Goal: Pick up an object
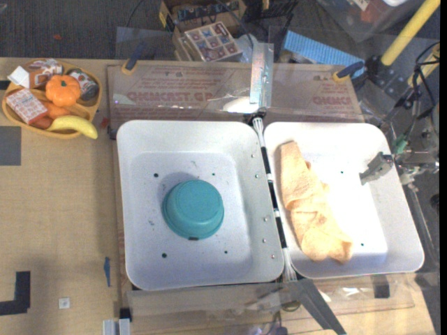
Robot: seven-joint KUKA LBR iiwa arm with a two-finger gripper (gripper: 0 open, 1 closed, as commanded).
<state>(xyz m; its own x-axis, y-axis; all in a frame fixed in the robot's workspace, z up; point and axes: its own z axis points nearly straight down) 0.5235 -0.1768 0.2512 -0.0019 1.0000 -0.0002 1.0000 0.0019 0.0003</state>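
Note:
A teal bowl (193,209) lies upside down in the middle of the left white bin (140,145). A crumpled yellow-orange cloth (310,202) stretches along the left side of the right white bin (398,250), from near its back edge to its front. My gripper (376,167) hovers at the right side of the right bin, well to the right of the cloth and not touching it. Nothing is visibly held in it.
A yellow dish (14,110) with toy food, including an orange pumpkin (63,90) and a banana (73,125), sits at the bench's far left. Cardboard sheets (181,93) lie behind both bins. Cables and a stand (412,128) crowd the right edge.

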